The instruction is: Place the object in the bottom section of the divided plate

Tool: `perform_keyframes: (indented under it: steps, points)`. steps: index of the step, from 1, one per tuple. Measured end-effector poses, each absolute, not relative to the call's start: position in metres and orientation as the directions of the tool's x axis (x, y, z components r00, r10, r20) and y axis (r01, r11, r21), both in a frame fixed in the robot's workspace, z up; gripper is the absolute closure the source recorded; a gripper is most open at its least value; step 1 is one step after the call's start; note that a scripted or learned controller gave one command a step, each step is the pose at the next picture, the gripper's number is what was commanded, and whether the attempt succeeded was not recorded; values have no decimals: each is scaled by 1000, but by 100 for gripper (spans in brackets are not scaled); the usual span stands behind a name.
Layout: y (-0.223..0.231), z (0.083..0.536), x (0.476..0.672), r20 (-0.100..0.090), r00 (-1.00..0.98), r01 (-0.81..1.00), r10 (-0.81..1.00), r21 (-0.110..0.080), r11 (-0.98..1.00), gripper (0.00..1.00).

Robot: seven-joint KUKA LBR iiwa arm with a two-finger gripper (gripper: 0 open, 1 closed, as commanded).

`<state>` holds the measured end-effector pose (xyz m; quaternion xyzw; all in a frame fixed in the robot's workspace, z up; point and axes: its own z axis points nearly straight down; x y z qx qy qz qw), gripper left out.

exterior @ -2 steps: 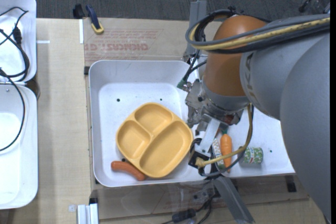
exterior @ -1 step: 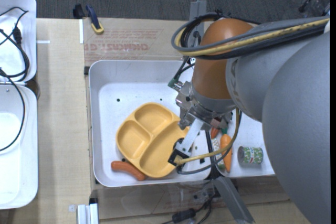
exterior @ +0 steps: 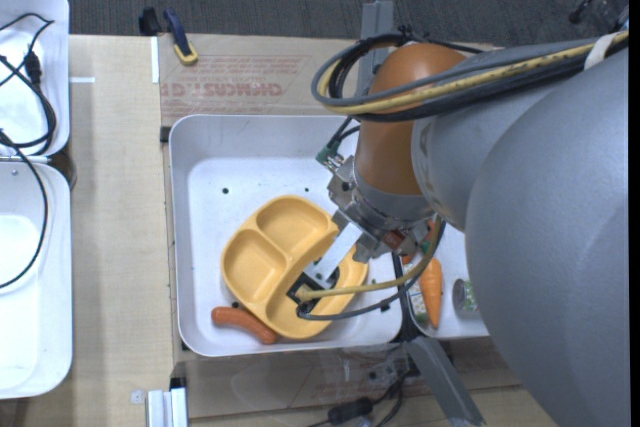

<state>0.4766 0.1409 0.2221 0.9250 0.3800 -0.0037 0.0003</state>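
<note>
A yellow divided plate (exterior: 265, 255) lies in the middle white bin (exterior: 200, 215), towards its front. A red-orange sausage (exterior: 243, 320) rests on the bin floor against the plate's front-left rim. My gripper (exterior: 372, 243) hangs over the plate's right edge, under the orange wrist band. The arm's bulk hides what is beneath it. The plate's sections that show hold nothing.
An orange carrot (exterior: 430, 293) with a green top lies in the bin to the right, beside a small greenish thing (exterior: 465, 296). A blue and yellow clamp (exterior: 178, 37) sits on the cardboard at the back. Another white bin (exterior: 30, 215) with black cables stands at the left.
</note>
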Motion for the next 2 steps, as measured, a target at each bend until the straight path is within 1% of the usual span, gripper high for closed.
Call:
perform_keyframes:
  steps: [1,2]
  points:
    - [30,190,477,-6,734,679,679,-3,-734,100]
    - [-28,341,486,-4,496,868,868,-1,-496,100]
